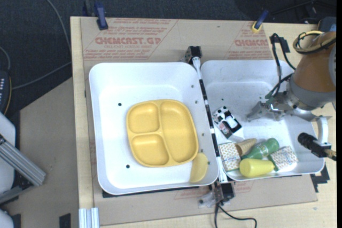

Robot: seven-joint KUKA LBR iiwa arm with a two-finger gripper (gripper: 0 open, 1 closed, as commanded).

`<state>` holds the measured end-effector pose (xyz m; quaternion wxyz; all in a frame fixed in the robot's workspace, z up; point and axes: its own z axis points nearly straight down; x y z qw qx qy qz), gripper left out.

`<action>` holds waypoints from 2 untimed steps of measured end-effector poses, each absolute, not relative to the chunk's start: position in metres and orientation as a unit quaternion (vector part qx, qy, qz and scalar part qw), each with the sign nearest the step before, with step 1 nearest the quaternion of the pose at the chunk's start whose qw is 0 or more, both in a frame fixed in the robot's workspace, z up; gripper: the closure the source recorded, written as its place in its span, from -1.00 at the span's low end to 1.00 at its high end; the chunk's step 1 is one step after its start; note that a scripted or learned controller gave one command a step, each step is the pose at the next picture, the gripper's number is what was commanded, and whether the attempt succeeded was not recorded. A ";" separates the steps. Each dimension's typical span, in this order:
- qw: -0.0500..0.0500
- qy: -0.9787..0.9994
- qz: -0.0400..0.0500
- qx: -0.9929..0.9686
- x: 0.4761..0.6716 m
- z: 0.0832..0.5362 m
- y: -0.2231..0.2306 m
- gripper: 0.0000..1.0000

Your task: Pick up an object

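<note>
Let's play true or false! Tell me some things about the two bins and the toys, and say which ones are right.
1. A yellow plate lies in the left bin. True.
2. The plate has three sections. True.
3. The toys in the right bin are piled at its far end. False: they sit at the near end, such as the yellow one and the green one.
4. The black and white toy lies on the plate. False: it lies in the right bin, by the wall between the bins.
5. The gripper is over the left bin. False: it is over the right bin.
</note>
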<state>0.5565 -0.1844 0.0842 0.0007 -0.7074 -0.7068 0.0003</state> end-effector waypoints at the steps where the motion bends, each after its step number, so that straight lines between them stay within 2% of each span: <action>1: 0.000 -0.708 -0.001 -0.706 0.558 0.196 -0.083 -1.00; 2: -0.001 -0.707 -0.001 -0.707 0.575 0.118 -0.094 -1.00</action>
